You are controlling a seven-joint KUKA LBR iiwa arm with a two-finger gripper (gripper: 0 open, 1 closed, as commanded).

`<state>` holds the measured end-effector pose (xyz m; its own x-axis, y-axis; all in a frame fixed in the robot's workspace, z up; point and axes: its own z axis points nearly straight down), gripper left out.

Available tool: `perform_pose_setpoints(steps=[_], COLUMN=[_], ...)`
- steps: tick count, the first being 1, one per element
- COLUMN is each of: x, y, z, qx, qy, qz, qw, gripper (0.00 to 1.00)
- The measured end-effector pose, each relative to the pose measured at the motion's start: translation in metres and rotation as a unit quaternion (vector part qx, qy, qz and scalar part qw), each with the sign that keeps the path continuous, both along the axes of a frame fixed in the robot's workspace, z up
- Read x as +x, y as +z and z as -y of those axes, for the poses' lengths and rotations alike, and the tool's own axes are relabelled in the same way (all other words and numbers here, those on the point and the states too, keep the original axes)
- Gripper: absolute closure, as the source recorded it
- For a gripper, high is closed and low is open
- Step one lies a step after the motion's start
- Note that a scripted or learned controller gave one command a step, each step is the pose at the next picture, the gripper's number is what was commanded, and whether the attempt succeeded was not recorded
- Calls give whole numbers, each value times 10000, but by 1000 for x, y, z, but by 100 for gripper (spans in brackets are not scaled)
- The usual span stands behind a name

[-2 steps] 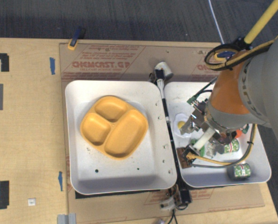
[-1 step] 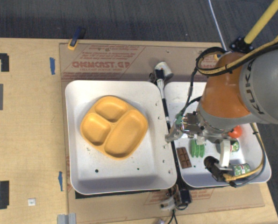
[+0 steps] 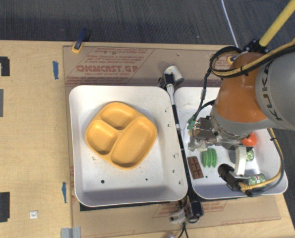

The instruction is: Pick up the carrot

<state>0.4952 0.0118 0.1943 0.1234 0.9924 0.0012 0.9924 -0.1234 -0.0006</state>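
Note:
An orange-red piece [image 3: 250, 140] shows at the right of the right bin [image 3: 281, 177], mostly hidden under the arm's wrist; it looks like the carrot. My gripper [image 3: 205, 134] hangs over the left half of that bin, its metal body just above a green leafy toy [image 3: 209, 157]. The gripper is to the left of the orange piece and apart from it. The wrist hides most of the bin's middle.
A brown chocolate bar [image 3: 196, 167] lies by the right bin's left wall. A small green piece [image 3: 192, 124] sits further back. A white and green item [image 3: 247, 157] lies near the front right. The left bin [image 3: 83, 182] holds a yellow three-part plate [image 3: 120, 134].

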Motion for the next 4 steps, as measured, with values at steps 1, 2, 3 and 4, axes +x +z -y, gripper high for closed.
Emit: perform_pose_setpoints(steps=[1,2,3,4], x=[-16,-16,-15,-15], y=[-10,-10,0,0], z=[-23,-23,-23,-23], qx=[-2,-2,3,0], qy=[-1719,-1724,-1723,-1725], qz=[-19,-16,-9,-13], qw=[9851,9850,9850,9850], gripper=[100,0,100,0])
